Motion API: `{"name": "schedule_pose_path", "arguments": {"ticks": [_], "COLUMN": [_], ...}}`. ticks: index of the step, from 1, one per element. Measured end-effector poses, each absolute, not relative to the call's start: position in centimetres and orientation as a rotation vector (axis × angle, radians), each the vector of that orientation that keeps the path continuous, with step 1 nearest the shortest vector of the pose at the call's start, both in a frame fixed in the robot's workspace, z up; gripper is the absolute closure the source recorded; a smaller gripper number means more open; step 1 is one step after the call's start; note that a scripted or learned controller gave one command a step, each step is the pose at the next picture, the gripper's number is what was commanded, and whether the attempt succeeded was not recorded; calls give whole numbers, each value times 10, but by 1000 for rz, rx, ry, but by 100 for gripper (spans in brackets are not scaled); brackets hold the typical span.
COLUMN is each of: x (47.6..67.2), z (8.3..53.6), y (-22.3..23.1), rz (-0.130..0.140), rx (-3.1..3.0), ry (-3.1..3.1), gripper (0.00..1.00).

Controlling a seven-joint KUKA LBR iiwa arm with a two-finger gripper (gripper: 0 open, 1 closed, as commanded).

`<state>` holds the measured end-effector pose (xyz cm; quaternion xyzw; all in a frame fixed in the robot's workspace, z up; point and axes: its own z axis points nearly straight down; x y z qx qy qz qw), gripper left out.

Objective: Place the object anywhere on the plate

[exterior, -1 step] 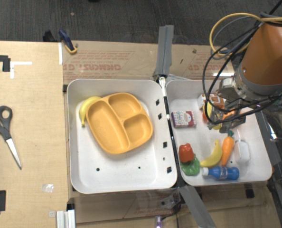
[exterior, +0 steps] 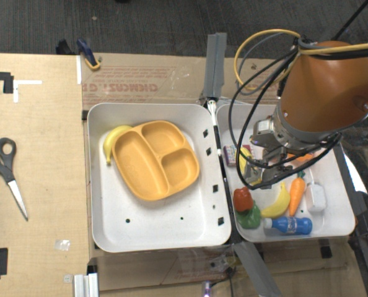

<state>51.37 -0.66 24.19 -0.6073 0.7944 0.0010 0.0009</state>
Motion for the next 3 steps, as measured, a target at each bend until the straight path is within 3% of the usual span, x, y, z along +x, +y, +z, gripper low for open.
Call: {"name": "schedule_pose_path", "arguments": {"ticks": [1, 2, 3], "x": [584, 600, 600], "z": [276, 309, 309], "y": [27, 156, 156], "rz": [2, 2, 2], "rx": [-2135, -1842, -1841], "ry": [2299, 2537, 2538], "gripper": [100, 100, 0]}}
